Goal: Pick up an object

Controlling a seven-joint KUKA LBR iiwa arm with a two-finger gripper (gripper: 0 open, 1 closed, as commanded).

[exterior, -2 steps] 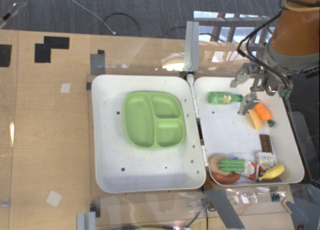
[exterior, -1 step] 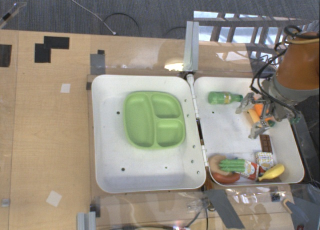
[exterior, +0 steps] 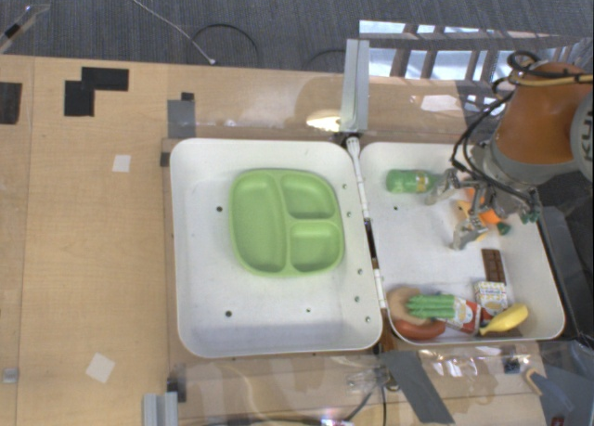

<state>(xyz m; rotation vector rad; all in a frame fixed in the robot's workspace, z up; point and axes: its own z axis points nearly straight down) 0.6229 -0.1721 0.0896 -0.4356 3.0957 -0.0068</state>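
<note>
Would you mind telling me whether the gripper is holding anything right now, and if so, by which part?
It cannot be told. The gripper hangs over the right bin near something small and orange, but a hold cannot be made out.

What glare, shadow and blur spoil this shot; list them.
Camera view: a bright glare patch on the bench behind the left bin; soft shadow along that bin's front wall; the green divided plate is evenly lit; the pincer and the toys beside it look soft and hard to separate.
</note>
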